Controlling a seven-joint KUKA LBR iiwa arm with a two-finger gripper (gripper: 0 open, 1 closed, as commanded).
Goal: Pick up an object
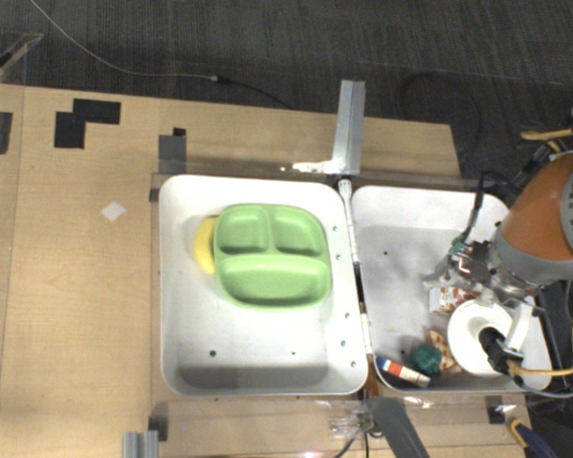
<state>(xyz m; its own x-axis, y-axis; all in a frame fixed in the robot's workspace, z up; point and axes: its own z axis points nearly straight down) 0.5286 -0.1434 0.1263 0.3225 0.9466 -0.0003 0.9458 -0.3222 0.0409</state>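
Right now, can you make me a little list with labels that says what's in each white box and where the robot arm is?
left bin: a green divided tray lying over a yellow thing that peeks out at its left edge
right bin: a marker with an orange tip along the near wall, a small green and brown item beside it
arm: reaches in from the right, over the right bin's right side
gripper: low over the right bin; fingers too cluttered to read
bench: tan, with black marks at the far left

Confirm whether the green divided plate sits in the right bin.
No, the green divided plate lies in the left bin, partly covering a yellow object.
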